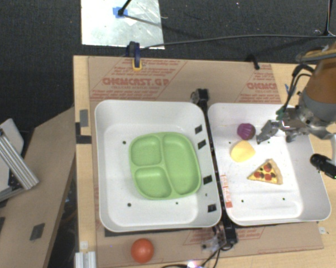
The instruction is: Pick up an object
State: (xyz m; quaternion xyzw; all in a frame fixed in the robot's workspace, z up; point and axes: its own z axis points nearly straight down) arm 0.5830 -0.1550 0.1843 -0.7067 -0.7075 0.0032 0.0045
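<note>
Just above the right bin [316,205], the gripper [275,130] hangs with fingers parted, nothing between them. Nearby lie a round purple object [245,130], a yellow lump [242,151] and a pizza slice [266,172], all apart.

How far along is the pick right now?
Done: the gripper has reached over the right bin, beside the purple object. In hand: nothing visible between its fingers. Left: the grasp itself; the purple object, yellow object and pizza slice all lie on the bin floor.
</note>
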